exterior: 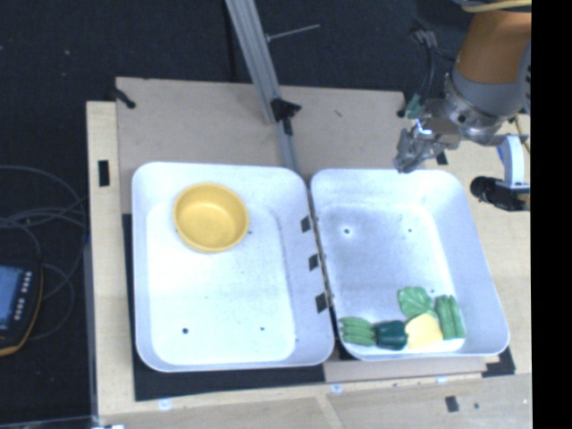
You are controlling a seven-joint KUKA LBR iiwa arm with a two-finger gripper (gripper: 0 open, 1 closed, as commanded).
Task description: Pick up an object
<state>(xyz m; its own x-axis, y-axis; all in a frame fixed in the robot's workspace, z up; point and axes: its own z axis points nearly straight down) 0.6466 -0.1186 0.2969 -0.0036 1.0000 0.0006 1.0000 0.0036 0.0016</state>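
Note:
A yellow bowl (pixel 211 216) sits in the far left part of the left bin (pixel 223 338). Several small pieces are bunched in the near right corner of the right bin (pixel 357 204): a light green leafy piece (pixel 413 299), a green ridged piece (pixel 449 316), a yellow piece (pixel 424 332), a dark green block (pixel 390 334) and a green pod (pixel 357 330). My gripper (pixel 410 157) hangs over the far rim of the right bin, well away from those pieces, with nothing visible between its fingers.
A grey metal rail (pixel 255 47) slants from the top down to the gap between the bins. Clips (pixel 313 262) line the seam where the bins meet. A handheld controller (pixel 16 302) and cables lie off the bench at left.

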